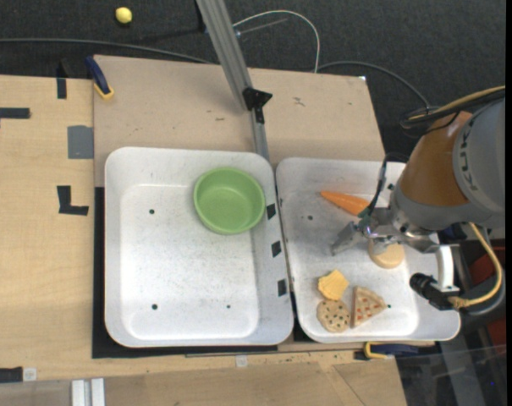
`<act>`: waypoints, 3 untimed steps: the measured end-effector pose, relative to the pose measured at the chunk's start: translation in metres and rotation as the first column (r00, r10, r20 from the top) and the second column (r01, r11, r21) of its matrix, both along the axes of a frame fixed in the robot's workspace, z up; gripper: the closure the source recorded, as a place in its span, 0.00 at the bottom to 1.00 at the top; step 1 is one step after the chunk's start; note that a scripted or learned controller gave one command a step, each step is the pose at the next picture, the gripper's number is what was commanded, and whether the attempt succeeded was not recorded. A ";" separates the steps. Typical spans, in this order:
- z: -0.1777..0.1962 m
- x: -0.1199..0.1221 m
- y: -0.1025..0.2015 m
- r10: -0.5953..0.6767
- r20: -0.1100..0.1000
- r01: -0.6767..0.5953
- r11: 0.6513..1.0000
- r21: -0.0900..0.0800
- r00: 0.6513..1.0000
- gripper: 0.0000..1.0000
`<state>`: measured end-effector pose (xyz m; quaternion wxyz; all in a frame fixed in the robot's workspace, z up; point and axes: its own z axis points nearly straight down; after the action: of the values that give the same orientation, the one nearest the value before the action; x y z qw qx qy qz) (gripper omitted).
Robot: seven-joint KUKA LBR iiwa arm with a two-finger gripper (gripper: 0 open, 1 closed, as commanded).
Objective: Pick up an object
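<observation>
Two shallow white bins sit side by side on your tabletop (196, 100). Your left bin (129, 252) has a speckled floor and holds a round green bowl (229, 200) near its upper right corner. Your right bin (311, 184) holds an orange carrot-shaped piece (346, 200), partly covered by the arm. Below it lie a yellow chunk (333, 284), a round cookie (333, 315) and a triangular slice (367, 305), touching. Your end effector (363, 235) hangs over the bin floor beside a tan round piece (388, 255); whether its fingers are apart is hard to make out.
</observation>
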<state>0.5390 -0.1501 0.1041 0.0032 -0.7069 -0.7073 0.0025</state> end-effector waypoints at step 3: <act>0.050 0.011 -0.001 0.001 0.012 -0.001 1.000 -0.002 1.000 1.00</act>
<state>0.5496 -0.1516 0.1545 -0.0018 -0.7065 -0.7077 -0.0009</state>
